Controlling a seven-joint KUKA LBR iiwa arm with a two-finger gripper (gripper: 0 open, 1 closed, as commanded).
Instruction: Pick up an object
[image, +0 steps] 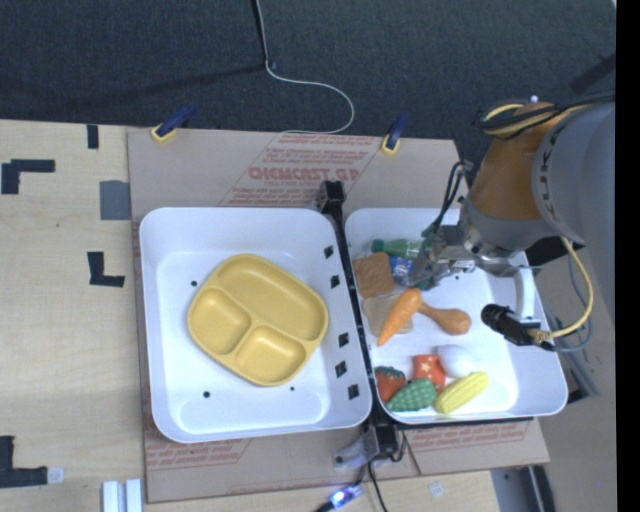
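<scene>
I have the gripper (432, 262) low in the right bin (520, 395) over the carrot (400, 312) at the far-left clutter, seemingly reaching to grasp; I cannot tell its opening, so next I need a clean close and lift.

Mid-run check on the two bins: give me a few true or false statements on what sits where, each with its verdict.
1. The yellow divided plate lies in the left bin. True.
2. The carrot lies in the left bin. False: it lies in the right bin.
3. The gripper hangs over the right bin, near the carrot's upper end. True.
4. The corn cob sits at the right bin's far edge. False: it lies at the near edge, beside the white egg.
5. The plate holds food. False: its compartments are bare.
</scene>
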